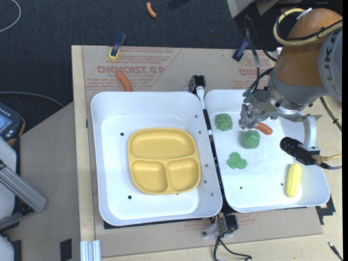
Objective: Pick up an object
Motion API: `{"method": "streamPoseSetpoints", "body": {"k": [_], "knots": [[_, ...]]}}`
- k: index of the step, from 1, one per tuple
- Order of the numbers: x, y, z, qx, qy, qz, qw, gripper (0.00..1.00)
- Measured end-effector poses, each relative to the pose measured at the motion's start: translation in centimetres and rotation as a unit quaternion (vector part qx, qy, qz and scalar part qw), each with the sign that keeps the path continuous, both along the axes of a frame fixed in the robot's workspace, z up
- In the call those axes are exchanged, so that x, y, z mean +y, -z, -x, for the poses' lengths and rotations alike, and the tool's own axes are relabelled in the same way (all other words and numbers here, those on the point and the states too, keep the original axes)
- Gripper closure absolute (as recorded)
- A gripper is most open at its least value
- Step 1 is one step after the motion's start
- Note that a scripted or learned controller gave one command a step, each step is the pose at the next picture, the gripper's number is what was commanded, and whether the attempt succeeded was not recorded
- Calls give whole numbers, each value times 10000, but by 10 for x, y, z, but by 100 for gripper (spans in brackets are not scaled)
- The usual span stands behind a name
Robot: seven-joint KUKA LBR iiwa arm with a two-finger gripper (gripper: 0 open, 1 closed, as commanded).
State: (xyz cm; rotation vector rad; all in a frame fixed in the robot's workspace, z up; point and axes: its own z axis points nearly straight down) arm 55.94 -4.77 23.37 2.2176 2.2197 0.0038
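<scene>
Gripper (249, 125), right of centre, above round green plastic piece (250, 140); we cannot tell its grasp. Risk: nudging small orange carrot (265, 128) alongside, missing pick.

A divided tray (163, 161) lies in the left bin (103, 145).

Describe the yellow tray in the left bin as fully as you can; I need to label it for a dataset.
The tray is a pale yellow, rounded-rectangular divided plate, seemingly smooth plastic. It has three compartments: one wide one along the far side and two smaller ones side by side on the near side, split by raised ridges. It lies flat and right side up near the middle of the left bin, resting on the bin's white floor, slightly rotated. Nothing lies in it or touches it otherwise.
</scene>
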Motion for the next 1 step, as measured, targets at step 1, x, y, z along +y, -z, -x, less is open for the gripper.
{"method": "streamPoseSetpoints", "body": {"k": [1], "knots": [[1,12,6,38,8,-7,10000,100]]}}
